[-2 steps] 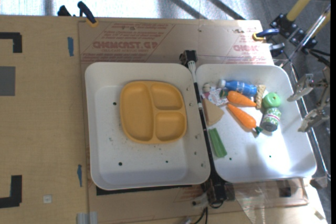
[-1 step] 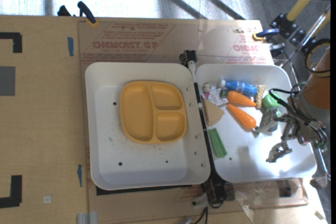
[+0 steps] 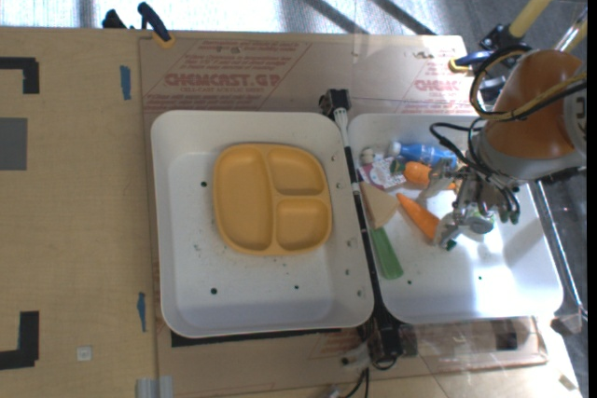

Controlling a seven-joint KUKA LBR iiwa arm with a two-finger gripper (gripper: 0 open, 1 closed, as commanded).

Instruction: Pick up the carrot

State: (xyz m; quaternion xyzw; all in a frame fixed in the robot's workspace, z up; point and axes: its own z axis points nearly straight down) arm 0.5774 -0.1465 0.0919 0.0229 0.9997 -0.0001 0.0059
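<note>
Gripper (image 3: 464, 221) hangs low, just right of the carrot (image 3: 419, 215).

1. The tool (image 3: 464, 224), right of frame centre, is a blurred metal cluster; its finger state cannot be told.
2. The arm (image 3: 532, 112) is cut off by the right edge.
3. It hides part of the right bin (image 3: 485, 294).

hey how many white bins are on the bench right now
2. The left white bin holds a yellow divided plate. The right white bin holds the carrot and other small items, with the claw beside the carrot.
</note>
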